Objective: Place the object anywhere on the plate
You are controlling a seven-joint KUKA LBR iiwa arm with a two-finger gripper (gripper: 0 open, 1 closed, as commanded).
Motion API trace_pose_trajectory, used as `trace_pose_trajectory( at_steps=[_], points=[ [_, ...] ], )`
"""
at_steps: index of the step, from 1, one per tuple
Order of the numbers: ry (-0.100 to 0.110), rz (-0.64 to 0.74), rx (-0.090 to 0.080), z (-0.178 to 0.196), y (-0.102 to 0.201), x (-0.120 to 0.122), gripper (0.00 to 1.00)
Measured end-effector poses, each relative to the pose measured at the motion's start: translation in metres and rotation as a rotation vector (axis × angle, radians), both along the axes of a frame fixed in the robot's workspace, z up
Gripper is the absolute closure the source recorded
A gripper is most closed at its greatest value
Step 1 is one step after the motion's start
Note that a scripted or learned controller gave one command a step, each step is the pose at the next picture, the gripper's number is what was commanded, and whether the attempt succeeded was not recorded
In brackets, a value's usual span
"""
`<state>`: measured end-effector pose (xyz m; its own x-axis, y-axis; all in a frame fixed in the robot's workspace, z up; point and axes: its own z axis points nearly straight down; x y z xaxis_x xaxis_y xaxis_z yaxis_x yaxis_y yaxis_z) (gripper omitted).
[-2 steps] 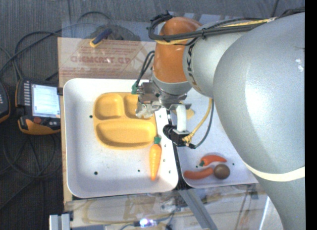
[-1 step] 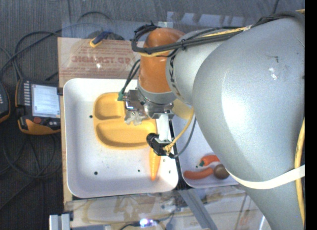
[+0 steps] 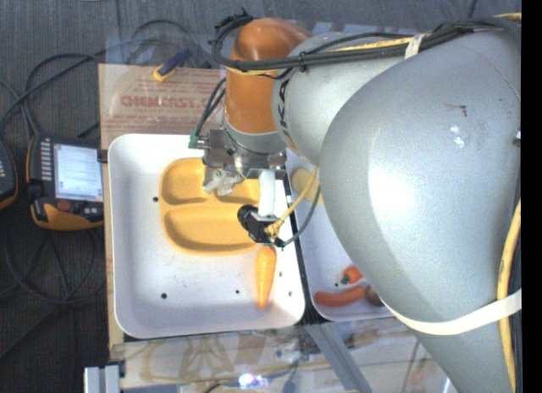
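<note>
Over the plate (image 3: 199,213) in the left bin (image 3: 135,298) I've got the gripper (image 3: 222,181) pointing straight down; can't tell how it's set from up here. Orange band (image 3: 254,78) sits right above it, and the grey arm (image 3: 406,179) hogs the whole right side. Carrot (image 3: 265,275) lies just beside the plate's lower right corner. Right bin (image 3: 326,256) has a sausage-looking thing (image 3: 340,297). Pendant (image 3: 69,181) sits on the carpet, left.

Orange carrot (image 3: 265,276) lies in the left bin, just beside the yellow plate (image 3: 196,213).
</note>
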<state>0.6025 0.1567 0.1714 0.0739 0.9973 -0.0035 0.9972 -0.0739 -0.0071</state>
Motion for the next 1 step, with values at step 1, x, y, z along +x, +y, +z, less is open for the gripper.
trace_pose_trajectory(
  at_steps=[1],
  points=[
    [-0.002, -0.096, -0.004, 0.0102, 0.0125, 0.0561, 1.00]
  ],
)
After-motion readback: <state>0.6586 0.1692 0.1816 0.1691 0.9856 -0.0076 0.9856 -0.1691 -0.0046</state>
